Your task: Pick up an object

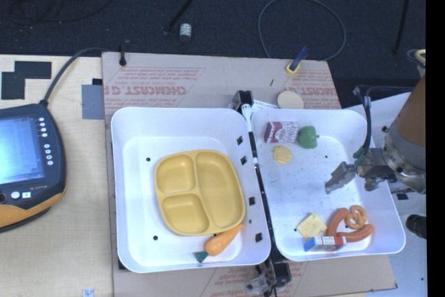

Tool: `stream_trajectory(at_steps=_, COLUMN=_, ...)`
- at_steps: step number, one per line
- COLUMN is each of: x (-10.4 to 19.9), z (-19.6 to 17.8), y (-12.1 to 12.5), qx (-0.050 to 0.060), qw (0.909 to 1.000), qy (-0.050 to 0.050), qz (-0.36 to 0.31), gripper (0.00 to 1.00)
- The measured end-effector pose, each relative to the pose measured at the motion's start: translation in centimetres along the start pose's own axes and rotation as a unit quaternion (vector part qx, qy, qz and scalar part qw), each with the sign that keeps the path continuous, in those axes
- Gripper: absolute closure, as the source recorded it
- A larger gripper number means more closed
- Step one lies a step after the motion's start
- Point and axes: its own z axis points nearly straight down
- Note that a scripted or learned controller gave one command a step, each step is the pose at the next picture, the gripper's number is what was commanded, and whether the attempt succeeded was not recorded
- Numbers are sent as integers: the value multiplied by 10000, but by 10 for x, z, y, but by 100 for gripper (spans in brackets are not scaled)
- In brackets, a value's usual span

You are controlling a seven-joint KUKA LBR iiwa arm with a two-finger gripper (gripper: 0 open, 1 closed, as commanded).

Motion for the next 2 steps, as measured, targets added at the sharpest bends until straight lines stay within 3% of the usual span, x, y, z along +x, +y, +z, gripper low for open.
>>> stream_trajectory(at_steps=1, x=24, z=48, y=56, qx=2, qw=10000, qy=2, qz=-14, gripper=0)
stream_trajectory(at_steps=2, x=44, z=156, y=164, qx=-26, qw=10000, qy=0, qz=-26, gripper=0)
